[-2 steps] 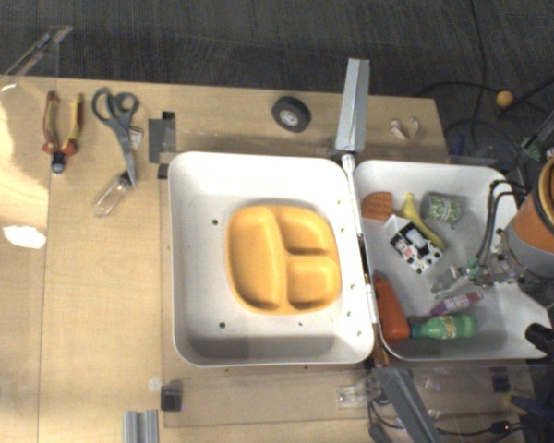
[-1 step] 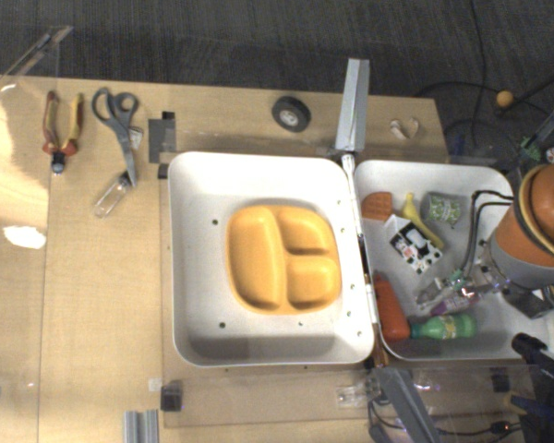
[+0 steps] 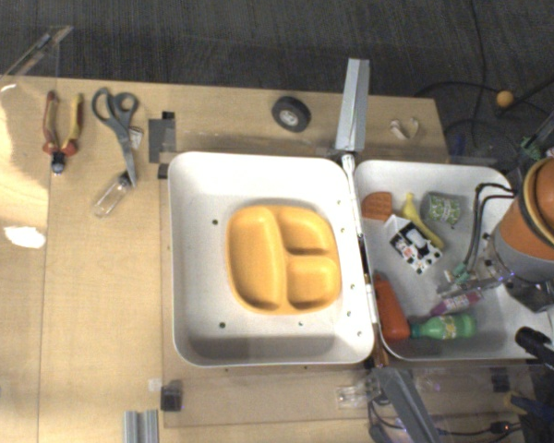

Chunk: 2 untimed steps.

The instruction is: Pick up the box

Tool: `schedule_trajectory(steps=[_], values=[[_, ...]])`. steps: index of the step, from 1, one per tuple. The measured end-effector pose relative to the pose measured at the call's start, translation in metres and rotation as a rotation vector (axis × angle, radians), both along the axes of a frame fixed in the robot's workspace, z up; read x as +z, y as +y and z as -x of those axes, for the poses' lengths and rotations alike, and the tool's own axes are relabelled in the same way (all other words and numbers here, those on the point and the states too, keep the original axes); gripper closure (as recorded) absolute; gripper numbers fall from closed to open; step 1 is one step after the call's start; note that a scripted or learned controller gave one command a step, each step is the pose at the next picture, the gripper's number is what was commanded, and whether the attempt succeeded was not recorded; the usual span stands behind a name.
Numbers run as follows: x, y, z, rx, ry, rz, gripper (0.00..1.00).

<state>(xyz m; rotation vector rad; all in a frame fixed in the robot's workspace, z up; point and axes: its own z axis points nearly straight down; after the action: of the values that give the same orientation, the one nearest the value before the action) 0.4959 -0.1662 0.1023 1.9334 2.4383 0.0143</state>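
The box [image 3: 412, 245] is small and white with black and red print. It lies tilted in the right bin [image 3: 499, 349], near the bin's middle left. My gripper [image 3: 465, 286] hangs low over the right bin, a little to the right of the box and nearer the front, apart from it. The grey arm with its orange band [image 3: 547, 201] rises behind the gripper at the right edge. Nothing shows as held.
Around the box in the right bin lie an orange-brown piece [image 3: 377, 205], a yellow piece [image 3: 412, 209], a green packet [image 3: 443, 209], a red-orange cylinder [image 3: 391, 308] and a green bottle [image 3: 443, 327]. The left bin [image 3: 194, 247] holds a yellow divided tray [image 3: 283, 257]. Scissors [image 3: 120, 123] and pliers [image 3: 59, 127] lie on the bench.
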Motion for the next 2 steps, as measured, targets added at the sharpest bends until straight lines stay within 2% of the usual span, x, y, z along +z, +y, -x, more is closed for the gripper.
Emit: schedule_trajectory(steps=[1,2], values=[[0.0,0.0,0.0,0.0,0.0,0.0,0.0],[0.011,0.001,-0.003,0.004,-0.006,0.001,1.0]])
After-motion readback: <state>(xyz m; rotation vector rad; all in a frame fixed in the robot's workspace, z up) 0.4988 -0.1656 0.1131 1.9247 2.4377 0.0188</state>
